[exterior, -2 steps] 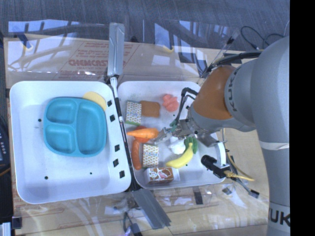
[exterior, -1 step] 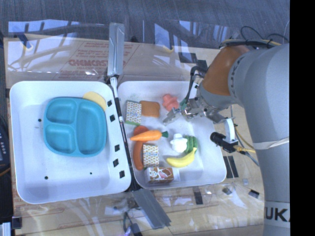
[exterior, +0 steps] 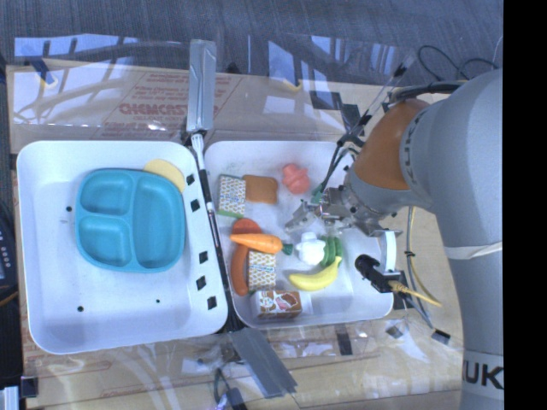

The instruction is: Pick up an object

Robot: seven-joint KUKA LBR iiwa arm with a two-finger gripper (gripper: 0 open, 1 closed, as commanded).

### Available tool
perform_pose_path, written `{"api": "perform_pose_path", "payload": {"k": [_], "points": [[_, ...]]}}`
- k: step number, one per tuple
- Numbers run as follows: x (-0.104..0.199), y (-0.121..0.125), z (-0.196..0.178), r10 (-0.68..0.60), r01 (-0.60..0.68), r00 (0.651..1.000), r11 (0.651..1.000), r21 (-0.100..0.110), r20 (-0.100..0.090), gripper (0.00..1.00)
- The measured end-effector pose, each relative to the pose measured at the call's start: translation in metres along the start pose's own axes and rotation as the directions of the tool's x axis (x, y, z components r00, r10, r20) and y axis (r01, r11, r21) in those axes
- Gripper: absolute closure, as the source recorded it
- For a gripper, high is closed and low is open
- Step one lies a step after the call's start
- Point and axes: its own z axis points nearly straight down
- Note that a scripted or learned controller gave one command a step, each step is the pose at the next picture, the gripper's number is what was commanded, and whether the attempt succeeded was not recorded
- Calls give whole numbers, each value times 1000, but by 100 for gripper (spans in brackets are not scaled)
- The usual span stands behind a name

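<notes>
Hand [exterior: 309,220] low in right bin [exterior: 256,149], above banana [exterior: 314,278]

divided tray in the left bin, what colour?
Light blue: the divided plastic tray in the left white bin, clearest in the camera view.

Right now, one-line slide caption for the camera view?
Claw low over toy food in the right bin, near the banana; blue tray in the left bin.

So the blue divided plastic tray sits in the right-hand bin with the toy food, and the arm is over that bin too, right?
Not quite. The camera view shows the blue divided plastic tray in the left white bin, apart from the toy food. The arm is over the right white bin, as you said.
</notes>
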Motion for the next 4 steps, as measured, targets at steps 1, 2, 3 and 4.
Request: {"api": "perform_pose_path", "payload": {"k": [1, 2, 3, 4], "points": [[-4, -51, 0, -32, 32, 1000, 1000, -1, 1, 0], [21, -92, 0, -128, 128, 992, 992, -4, 0, 0], [21, -91, -9, -132, 132, 991, 991, -3, 2, 100], [75, -60, -131, -9, 9, 1000, 1000, -5, -1, 100]]}}
